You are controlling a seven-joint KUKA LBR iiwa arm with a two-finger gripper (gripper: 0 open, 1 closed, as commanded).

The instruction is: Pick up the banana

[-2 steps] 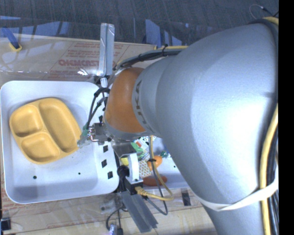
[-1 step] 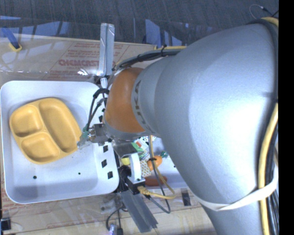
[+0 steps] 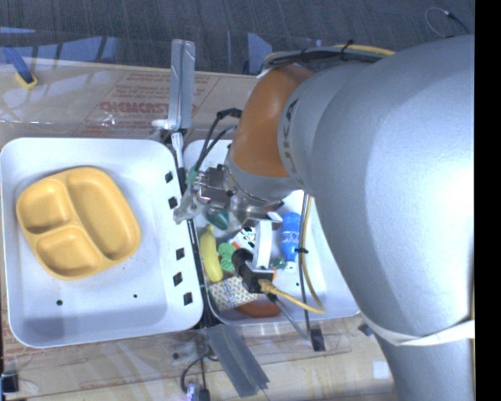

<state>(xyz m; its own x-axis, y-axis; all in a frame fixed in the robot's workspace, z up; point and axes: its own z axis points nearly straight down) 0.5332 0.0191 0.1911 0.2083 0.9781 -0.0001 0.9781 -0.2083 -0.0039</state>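
A shallow white left bin [image 3: 83,316] is sitting on the worktop [image 3: 33,98] and is holding a yellow three-compartment tray [image 3: 77,220], which is lying toward the bin's far-left part with bare white floor showing around it. Just right of that bin's right wall, the right bin [image 3: 338,307] is sitting side by side with it, and most of it is being covered by the grey arm [image 3: 384,190] with its orange band [image 3: 263,132] reaching in from the right. The banana [image 3: 210,256] is lying inside the right bin, close against the wall it shares with the left bin, running lengthwise along that wall. Just right of the banana a small green object [image 3: 227,257] is lying, with a patterned item [image 3: 228,292] and a reddish-brown object [image 3: 255,309] nearer the bin's front edge, and a blue object [image 3: 290,228] farther right under the arm. The gripper [image 3: 221,215] is hanging over the right bin just beyond the banana's far end; its state cannot be told, since the wrist hardware is hiding it.
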